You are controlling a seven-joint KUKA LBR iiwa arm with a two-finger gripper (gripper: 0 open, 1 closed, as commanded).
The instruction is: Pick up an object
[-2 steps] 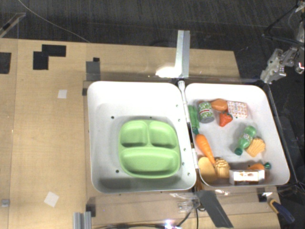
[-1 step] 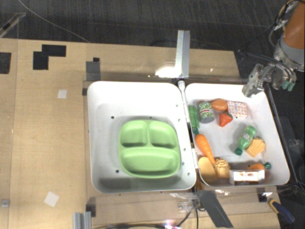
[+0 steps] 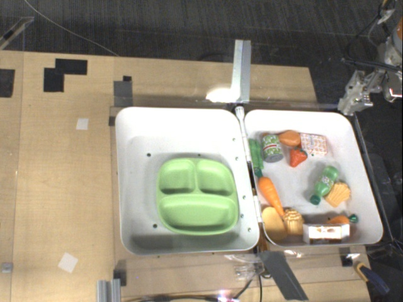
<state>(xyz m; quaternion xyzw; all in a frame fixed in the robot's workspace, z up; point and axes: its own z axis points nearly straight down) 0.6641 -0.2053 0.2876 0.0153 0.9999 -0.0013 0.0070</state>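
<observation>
Tool hangs above the right bin's far corner

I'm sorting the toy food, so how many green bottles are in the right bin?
1 for sure: a green bottle lying tilted in the right bin, beside a yellow toy. A green item along the bin's left wall is too unclear to tell.

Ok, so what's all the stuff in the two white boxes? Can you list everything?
White bins: 2, white, side by side on the bench.
Divided plate: 1, green, in the left bin.
Carrot: 1, orange, right bin by the divider.
Can: 1, green and white, right bin, far end.
Bottle: 1, green, right bin, middle.
Patterned box: 1, white and pink, far end.
White box: 1, near edge.
Gripper: 1, grey, above the right bin's far right corner.
</observation>
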